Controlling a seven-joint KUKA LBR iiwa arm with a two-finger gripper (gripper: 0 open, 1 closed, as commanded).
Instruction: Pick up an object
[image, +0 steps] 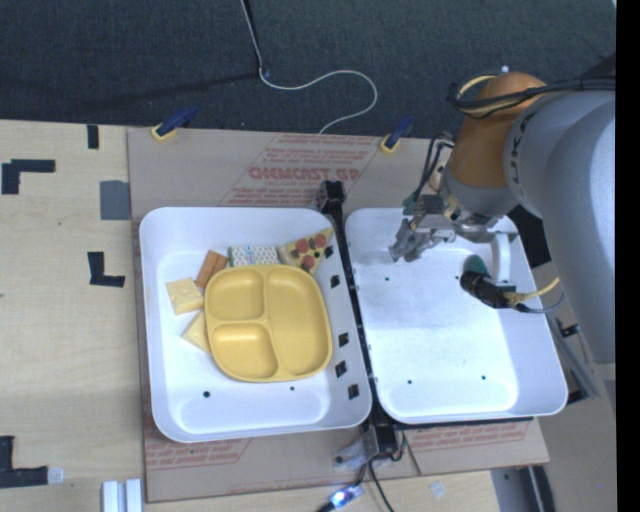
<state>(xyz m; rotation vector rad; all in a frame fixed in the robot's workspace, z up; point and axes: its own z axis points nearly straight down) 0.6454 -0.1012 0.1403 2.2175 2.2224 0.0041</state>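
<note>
Overhead, the grey arm (560, 170) reached in over the right bin (450, 390). Left bin (165, 400) on the bench (60, 330): one yellow divided plate (268, 322), with small flat pieces (185, 295) tucked beside and behind it. The claw (405, 247) hung above the right bin's far corner; whether released or clenched, I could not tell.

A yellow divided plate (268, 323) lay flat in the left bin (160, 300), its three compartments facing up, slightly turned. Beyond it and at its left edge lay small flat pieces: pale yellow squares (184, 295) at the left, an orange-brown strip (211, 267), and a patterned piece (305, 248) at the far side, partly tucked against the plate.
</note>
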